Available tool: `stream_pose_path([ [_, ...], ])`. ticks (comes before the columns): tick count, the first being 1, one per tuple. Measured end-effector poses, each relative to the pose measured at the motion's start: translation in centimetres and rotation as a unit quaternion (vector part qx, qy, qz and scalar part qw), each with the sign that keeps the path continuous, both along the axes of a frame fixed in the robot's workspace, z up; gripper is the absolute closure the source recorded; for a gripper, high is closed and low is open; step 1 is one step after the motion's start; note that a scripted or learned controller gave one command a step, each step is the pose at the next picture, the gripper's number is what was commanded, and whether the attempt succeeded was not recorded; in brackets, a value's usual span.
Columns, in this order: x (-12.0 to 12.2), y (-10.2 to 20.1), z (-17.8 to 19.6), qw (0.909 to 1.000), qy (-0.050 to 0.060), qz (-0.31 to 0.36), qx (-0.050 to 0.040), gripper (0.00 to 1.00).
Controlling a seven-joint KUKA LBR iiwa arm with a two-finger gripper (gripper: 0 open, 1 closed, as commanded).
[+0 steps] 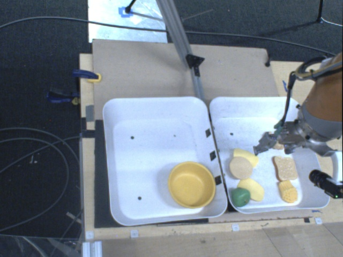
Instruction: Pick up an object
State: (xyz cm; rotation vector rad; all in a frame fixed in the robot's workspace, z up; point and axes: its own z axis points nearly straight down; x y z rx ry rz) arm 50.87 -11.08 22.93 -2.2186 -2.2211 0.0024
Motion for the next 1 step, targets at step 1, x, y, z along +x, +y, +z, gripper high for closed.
stream_pose_path([
  [1,0.53,-0.11,-6.13,1.0000,0.000,0.000,0.0000,0.00],
])
